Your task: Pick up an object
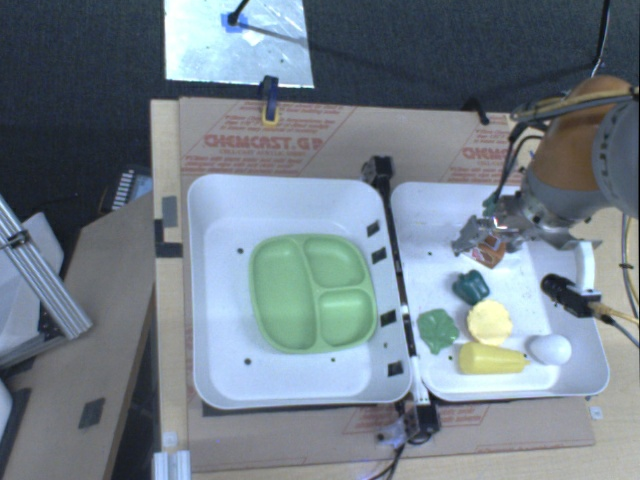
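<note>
Bins came to two, both shallow and white, set side by side on one cardboard sheet [300, 133] printed in red. The left bin [215, 353] held a single thing: a light green plate [310, 293] divided into three compartments, one long compartment on its left and two smaller ones stacked on its right. It lay flat near the middle of the bin floor.

The right bin [430, 213] held six loose items. Two were yellow: a pale, lumpy round piece [490, 320] and, just below it along the near wall, a brighter oblong block [490, 359] lying on its side. Two were green: a dark teal-green piece [471, 287] near the middle of the bin, and a lighter green piece [436, 329] close to the wall shared with the left bin. One was a white egg-shaped item [549, 349], just beside the right end of the yellow block. The sixth was a small brown-orange item [491, 253], lying above the dark green piece and well apart from the egg.

One arm [575, 168] reached in from the right over the far part of the right bin. Its one gripper [487, 236] hung directly over the brown-orange item, overlapping it in the view. Whether the gripper was spread or closed could not be told, nor whether it touched that item. The other five items lay clear of the gripper on the bin floor.
</note>
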`<state>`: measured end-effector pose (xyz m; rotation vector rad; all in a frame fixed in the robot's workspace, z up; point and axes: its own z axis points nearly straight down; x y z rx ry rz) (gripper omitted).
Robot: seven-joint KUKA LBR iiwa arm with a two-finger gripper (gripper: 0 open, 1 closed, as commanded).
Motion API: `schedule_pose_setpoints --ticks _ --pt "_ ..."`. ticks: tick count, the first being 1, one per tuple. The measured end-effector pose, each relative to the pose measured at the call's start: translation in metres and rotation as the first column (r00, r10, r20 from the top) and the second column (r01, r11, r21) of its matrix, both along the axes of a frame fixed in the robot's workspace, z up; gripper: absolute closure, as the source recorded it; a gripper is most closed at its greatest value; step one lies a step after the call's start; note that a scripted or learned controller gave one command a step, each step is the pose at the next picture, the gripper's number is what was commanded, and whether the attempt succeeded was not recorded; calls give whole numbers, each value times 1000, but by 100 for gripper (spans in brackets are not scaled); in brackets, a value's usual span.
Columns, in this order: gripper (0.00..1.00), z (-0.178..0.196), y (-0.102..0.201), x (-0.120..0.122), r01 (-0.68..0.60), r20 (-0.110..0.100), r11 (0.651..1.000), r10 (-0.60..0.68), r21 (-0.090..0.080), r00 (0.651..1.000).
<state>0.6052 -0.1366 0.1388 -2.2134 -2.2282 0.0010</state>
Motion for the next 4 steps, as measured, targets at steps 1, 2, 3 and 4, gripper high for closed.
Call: schedule_pose_setpoints --ticks 1,2,3,4 --pt "0 -31 -3 5 6 17 1000 -6 -6 1000" --pt "100 -20 -4 7 5 25 1000 -5 -11 1000" --pt "100 33 -15 7 6 8 1000 -6 -2 1000" --pt "100 87 -15 9 2 9 1000 -2 -2 1000"
